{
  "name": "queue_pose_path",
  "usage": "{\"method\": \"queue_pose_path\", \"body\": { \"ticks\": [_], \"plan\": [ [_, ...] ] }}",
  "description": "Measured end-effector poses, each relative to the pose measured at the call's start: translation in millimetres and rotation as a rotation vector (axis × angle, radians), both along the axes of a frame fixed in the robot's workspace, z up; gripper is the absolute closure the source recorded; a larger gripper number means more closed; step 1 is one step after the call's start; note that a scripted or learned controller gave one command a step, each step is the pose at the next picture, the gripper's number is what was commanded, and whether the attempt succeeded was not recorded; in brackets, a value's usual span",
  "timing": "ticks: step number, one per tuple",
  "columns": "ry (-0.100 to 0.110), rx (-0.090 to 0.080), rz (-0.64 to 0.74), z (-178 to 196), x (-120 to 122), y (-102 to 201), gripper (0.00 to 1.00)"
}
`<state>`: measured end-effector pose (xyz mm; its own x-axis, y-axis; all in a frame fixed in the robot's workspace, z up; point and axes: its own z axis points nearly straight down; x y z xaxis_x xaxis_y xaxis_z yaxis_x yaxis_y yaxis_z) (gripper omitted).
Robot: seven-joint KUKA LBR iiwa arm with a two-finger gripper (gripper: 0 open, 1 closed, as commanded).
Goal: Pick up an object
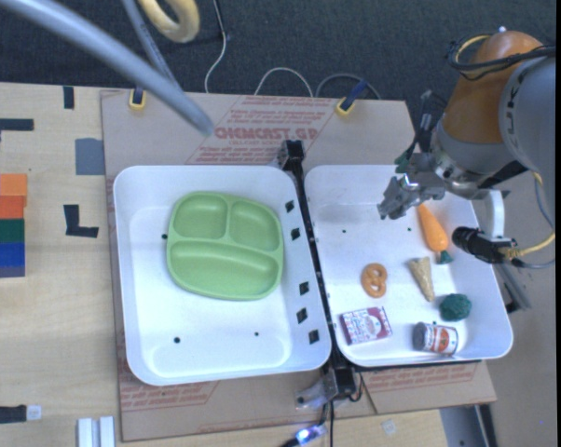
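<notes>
Gripper (399, 196) hangs over right bin (348, 214), just beside carrot (433, 228); looks empty, though fingers are blurry.

We saw a green divided plate (226, 247) lying in the upper middle of the left bin (141, 343), well apart from its front edge. On the bench (47, 343), coloured blocks (3, 226) were stacked at the far left edge, with dark flat shapes (75, 220) between them and the bin. A yellow ring (169, 3) hung beyond the bench's back edge, and two yellow clips (137, 99) sat at the back corners of the cardboard sheet (253, 133) under the bins.
</notes>
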<state>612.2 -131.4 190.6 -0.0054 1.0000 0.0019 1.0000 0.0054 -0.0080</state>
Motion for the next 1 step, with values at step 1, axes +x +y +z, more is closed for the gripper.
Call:
{"method": "queue_pose_path", "body": {
  "ticks": [1],
  "plan": [
    [-0.001,0.000,0.001,3.5,-12.8,56.2,1.00]
  ]
}}
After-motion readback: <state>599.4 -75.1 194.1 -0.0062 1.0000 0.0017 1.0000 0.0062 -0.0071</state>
